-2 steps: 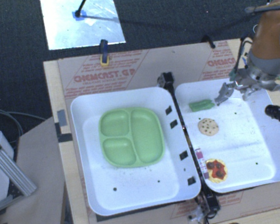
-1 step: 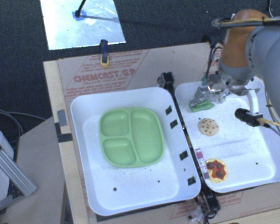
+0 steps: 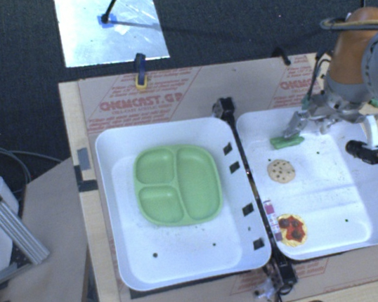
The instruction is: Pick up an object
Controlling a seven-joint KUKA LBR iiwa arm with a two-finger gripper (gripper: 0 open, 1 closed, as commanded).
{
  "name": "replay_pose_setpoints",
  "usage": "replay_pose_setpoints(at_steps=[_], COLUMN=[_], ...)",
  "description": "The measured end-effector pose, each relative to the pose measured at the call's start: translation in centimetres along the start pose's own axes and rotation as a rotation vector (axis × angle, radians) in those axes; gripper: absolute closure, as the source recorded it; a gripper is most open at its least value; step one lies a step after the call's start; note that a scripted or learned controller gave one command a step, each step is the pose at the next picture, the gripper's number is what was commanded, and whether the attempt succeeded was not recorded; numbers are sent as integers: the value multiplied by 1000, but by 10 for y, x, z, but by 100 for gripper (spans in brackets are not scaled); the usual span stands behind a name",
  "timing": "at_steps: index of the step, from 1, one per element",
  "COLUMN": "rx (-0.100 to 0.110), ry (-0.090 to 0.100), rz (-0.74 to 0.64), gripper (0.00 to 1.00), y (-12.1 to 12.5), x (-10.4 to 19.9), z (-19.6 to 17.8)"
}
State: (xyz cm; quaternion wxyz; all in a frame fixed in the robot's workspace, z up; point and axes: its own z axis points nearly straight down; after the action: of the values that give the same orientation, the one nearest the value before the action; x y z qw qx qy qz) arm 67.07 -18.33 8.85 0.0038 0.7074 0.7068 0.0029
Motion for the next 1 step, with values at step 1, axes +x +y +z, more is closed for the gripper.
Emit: replay_pose_setpoints(at_steps=[1], rx=[2], ry=[2], rz=[-8], gripper=[0], y=[0], x=[39], z=[-46])
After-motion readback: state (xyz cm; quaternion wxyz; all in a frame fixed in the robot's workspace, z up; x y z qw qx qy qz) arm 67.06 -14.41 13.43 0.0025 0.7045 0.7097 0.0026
